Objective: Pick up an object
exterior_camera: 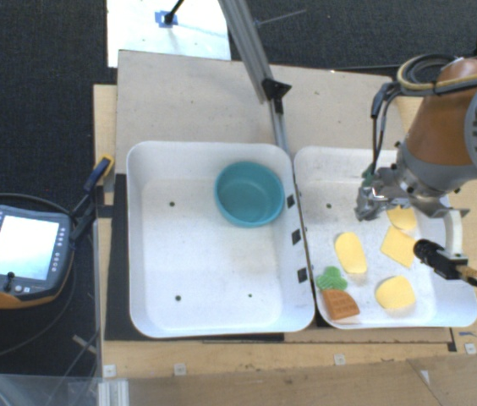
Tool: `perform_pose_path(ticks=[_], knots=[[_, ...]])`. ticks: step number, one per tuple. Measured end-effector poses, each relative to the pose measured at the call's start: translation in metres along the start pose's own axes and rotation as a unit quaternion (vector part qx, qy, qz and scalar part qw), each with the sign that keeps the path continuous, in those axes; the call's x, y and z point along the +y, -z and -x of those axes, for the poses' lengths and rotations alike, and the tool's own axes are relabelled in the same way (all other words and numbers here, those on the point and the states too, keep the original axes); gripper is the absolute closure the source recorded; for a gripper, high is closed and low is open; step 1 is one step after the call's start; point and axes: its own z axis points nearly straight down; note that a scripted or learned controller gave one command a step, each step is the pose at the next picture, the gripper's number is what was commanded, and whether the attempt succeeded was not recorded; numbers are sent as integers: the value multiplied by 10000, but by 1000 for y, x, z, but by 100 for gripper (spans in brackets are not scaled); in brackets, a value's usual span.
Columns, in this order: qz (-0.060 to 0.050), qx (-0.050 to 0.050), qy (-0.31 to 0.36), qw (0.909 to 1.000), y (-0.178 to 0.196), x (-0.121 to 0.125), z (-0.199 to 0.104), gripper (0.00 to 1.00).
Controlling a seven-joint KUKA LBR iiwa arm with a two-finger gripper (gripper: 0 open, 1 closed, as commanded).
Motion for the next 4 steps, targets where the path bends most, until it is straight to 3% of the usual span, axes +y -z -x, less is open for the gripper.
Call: perform_pose_path(ticks=[1, 4], knots=[[1, 0, 0, 10000, 45, 5, -5, 100], [-20, 6, 18, 10000, 59, 47, -155, 100]])
